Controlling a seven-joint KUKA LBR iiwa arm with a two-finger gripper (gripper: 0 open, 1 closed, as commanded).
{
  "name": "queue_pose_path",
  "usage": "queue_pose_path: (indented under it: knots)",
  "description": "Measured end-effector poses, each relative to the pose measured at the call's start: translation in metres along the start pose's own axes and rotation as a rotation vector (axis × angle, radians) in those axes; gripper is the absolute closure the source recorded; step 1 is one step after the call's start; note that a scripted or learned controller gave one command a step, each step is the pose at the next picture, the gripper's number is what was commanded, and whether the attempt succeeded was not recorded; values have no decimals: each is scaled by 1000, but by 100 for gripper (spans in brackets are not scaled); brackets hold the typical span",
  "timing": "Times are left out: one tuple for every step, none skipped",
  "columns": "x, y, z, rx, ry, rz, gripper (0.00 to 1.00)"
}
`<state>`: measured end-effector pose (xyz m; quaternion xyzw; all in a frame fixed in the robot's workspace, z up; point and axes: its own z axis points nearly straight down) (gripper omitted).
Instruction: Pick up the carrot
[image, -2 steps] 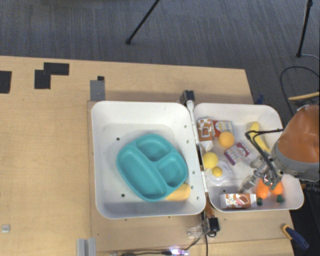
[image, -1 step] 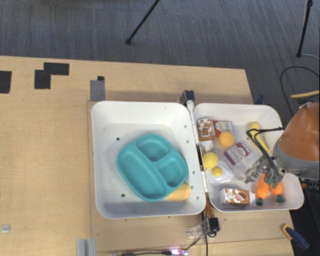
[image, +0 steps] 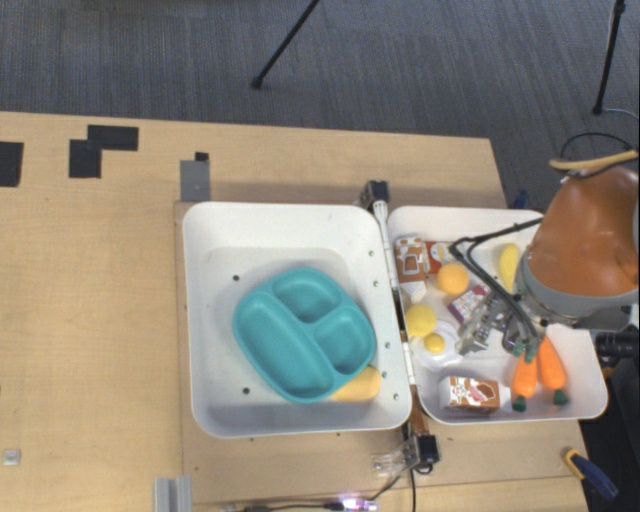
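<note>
Roughly mid-approach. Gripper (image: 492, 335) hangs low over the right bin (image: 590, 405), a dark metal cluster under the grey wrist; fingers are a tangle of dark and bright parts, cannot tell whether open or closed, and nothing visibly sits between them.

Carrot (image: 526, 374) lies just to the lower right of the fingers, on the bin floor, orange body, green stub pointing toward the near rim. A second carrot (image: 551, 368) lies touching it on the far side from the fingers, parallel. Neither is lifted. Judgement: grasp not yet made; descent, closing and lift all remain.

Around the fingers: purple-and-white wrapped item (image: 463, 303) just at their left; yellow ball (image: 421, 320) and smaller yellow piece (image: 434, 343) further left; orange ball (image: 453, 279) above; brown carton (image: 412, 257) beyond that near the bin's far corner; another small carton (image: 473, 394) below the fingers, beside the carrot tip. Banana (image: 509, 265) near the wrist, partly hidden.

Obstacles, as judgement: the paired carrots leave little room for a finger between them; lower carton crowds the tip end.

Farther out, left bin (image: 210, 300) holds a teal divided tray (image: 305, 333) with a yellow object (image: 358, 385) tucked under its edge.
</note>
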<state>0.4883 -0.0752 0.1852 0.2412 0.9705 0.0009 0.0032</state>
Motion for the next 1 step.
queue_pose_path:
  knots:
    - [-20, -21, -217, 1, -6, -669, 100]
